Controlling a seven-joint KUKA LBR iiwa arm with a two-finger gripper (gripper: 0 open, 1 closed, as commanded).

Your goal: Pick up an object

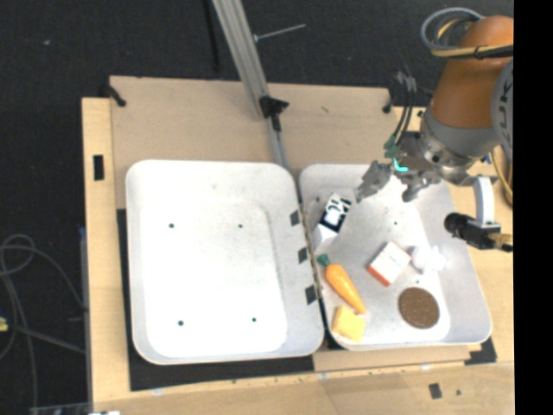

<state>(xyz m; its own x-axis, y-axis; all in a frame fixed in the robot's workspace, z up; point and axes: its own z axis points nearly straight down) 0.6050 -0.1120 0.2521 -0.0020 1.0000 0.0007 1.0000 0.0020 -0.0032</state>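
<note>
Gripper [390,181] spread wide, nothing between fingers, hovering over right bin [458,318]. Black-white box [333,213] just left-below it, likeliest target. Carrot [344,287], orange-white block [388,263], brown disc [419,308] farther below, scattered loose.

a grey metal pole [245,46] is slanting across the bench's [207,119] far edge, while cables [26,275] are lying beyond its left edge.

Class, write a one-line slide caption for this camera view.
Open gripper poised above right bin of small objects, carrot included.
</note>
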